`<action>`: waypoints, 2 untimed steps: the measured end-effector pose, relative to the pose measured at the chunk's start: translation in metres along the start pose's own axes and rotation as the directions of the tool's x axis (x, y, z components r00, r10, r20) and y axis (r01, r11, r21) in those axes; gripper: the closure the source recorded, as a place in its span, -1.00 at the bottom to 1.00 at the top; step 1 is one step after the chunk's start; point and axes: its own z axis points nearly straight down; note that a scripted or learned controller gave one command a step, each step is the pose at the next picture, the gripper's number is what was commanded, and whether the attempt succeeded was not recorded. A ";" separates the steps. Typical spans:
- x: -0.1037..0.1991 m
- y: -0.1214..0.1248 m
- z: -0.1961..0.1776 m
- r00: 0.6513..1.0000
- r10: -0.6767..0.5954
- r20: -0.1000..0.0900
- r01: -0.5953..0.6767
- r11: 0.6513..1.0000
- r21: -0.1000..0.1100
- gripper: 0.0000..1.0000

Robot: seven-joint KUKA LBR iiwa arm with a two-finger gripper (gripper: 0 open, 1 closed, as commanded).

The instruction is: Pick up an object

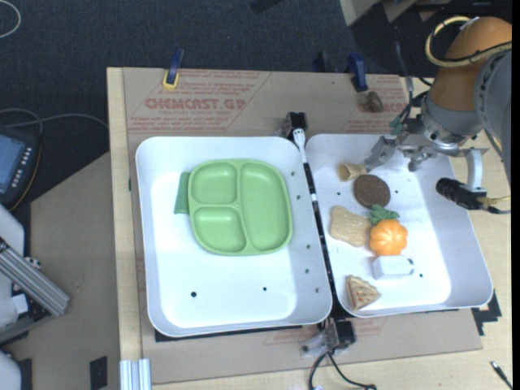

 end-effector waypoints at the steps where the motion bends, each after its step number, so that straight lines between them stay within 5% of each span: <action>1: 0.000 0.000 0.028 1.000 0.000 0.000 0.000 1.000 0.002 -1.00; 2: 0.000 0.001 0.016 1.000 -0.001 -0.001 0.001 1.000 -0.002 1.00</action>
